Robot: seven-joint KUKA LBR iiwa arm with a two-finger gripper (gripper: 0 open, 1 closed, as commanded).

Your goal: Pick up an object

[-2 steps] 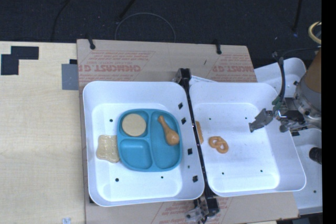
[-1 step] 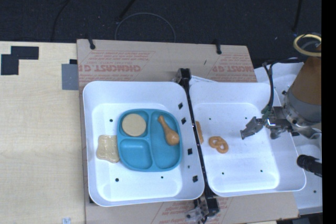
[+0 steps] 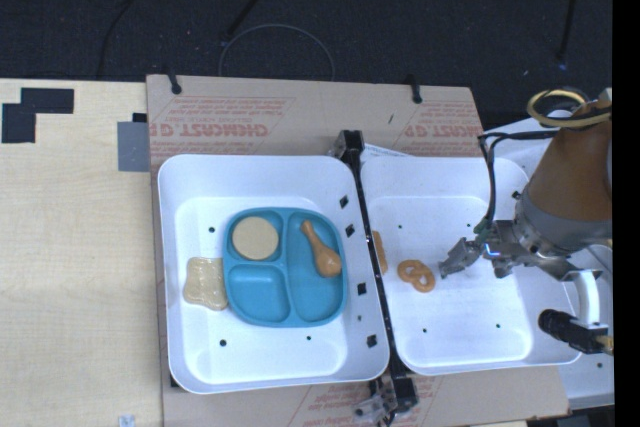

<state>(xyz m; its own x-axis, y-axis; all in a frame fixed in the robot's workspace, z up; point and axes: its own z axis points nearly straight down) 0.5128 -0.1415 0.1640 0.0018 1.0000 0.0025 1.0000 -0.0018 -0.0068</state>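
A brown pretzel [image 3: 416,275] lies on the floor of the right bin [image 3: 470,340], left of centre. My gripper [image 3: 453,259] hangs just to the right of the pretzel, apart from it, open with nothing between its fingers. A small orange piece [image 3: 378,252] leans against the right bin's left wall.
The left bin [image 3: 200,355] holds a blue divided tray [image 3: 285,300] with a round tan biscuit [image 3: 254,237] and a tan drumstick-shaped piece [image 3: 322,249] in its compartments. A pale toast-like piece [image 3: 204,283] lies beside the tray's left side.
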